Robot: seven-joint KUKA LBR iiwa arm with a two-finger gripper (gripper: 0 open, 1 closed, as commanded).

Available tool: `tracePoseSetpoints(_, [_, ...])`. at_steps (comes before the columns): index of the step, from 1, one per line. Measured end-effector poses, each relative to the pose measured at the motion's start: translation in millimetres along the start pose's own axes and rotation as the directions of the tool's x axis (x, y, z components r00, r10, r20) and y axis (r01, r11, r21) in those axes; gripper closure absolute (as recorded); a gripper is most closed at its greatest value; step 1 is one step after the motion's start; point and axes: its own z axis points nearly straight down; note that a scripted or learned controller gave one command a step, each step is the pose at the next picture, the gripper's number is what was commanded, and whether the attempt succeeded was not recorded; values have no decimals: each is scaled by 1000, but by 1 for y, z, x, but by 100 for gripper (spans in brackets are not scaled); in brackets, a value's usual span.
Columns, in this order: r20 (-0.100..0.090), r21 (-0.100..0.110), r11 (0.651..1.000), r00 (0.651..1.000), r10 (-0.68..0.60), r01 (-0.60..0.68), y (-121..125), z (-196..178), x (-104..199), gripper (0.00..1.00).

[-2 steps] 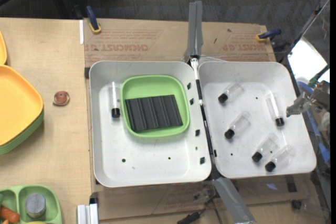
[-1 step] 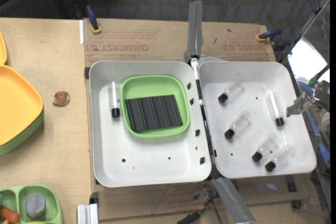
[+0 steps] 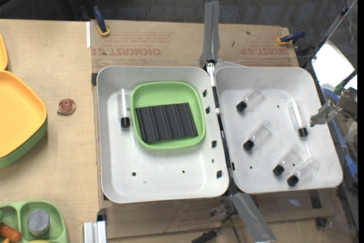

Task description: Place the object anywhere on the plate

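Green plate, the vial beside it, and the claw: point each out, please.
green plate (image 3: 194, 90): camera view, bare upper-right rim.
vial (image 3: 124, 106): camera view, middle of clear body.
claw (image 3: 316, 119): camera view, between its fingertips.

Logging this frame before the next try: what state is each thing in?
Green plate: in left bin, dark ridged block on it.
Left vial: lying flat beside plate, off it.
Right bin: five vials lying flat.
Tool: at right bin's right edge, holding nothing visible.
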Motion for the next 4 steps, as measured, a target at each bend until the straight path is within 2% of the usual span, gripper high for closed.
tracePoseSetpoints(1, [-1,-1,984,984,179,-179,-12,8,25,0])
tracePoseSetpoints(2, [0,-1,962,962,274,-274,7,-22,-14,0])
tracePoseSetpoints(3, [0,0,909,909,417,-417,-6,-9,13,0])
tracePoseSetpoints(4, [0,0,909,909,417,-417,-6,-9,13,0])
